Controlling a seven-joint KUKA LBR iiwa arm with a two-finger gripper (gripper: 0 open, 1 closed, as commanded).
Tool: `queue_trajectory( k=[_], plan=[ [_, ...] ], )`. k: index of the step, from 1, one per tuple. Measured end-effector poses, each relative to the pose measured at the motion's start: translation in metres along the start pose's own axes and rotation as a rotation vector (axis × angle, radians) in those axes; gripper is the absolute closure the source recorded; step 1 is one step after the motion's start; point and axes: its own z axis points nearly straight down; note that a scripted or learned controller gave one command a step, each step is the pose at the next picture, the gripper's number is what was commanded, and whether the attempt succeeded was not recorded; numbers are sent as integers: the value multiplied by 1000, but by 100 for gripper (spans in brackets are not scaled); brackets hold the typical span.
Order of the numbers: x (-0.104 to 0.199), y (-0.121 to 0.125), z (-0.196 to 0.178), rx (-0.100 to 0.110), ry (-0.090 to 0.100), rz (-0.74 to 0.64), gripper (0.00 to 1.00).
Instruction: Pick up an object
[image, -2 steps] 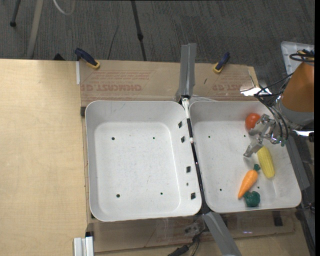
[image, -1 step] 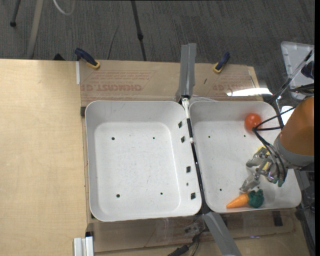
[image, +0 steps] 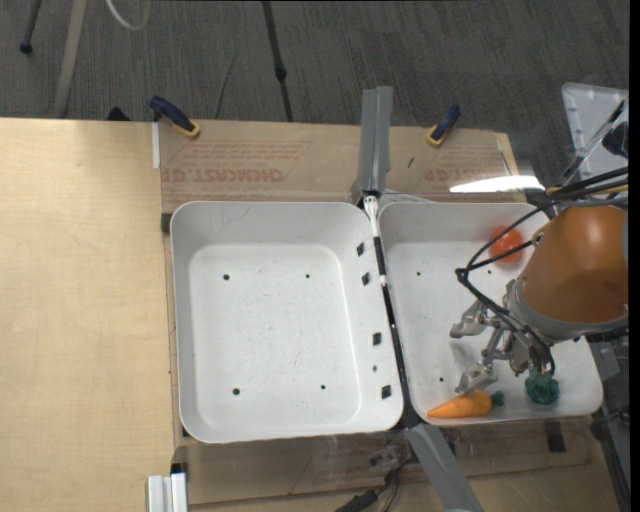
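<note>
My gripper (image: 471, 354) hangs low over the right bin (image: 425, 290), toward its near right part, under the orange band of the wrist. Its two metal fingers stand spread apart, one finger (image: 466, 326) farther back and the other just above the carrot, with only bare bin floor between them. An orange toy carrot (image: 460, 406) with a green top lies against the bin's near wall, just below the gripper. A small dark green object (image: 541, 390) sits to the carrot's right. A red-orange object (image: 506, 245) lies at the back, partly hidden by the arm.
The left bin (image: 200, 300) sits beside the right one, with a metal divider (image: 381, 300) between them. Two clamps (image: 172, 114) (image: 442, 124) hold cardboard at the back. Black cables loop off the wrist over the right bin.
</note>
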Motion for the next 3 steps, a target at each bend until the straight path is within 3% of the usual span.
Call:
queue_trajectory(
  k=[1,2,3],
  plan=[
    [-136,20,7,-1,17,-2,0],
    [-10,-5,4,1,19,71,0],
    [-67,-94,-101,2,17,141,0]
  ],
)
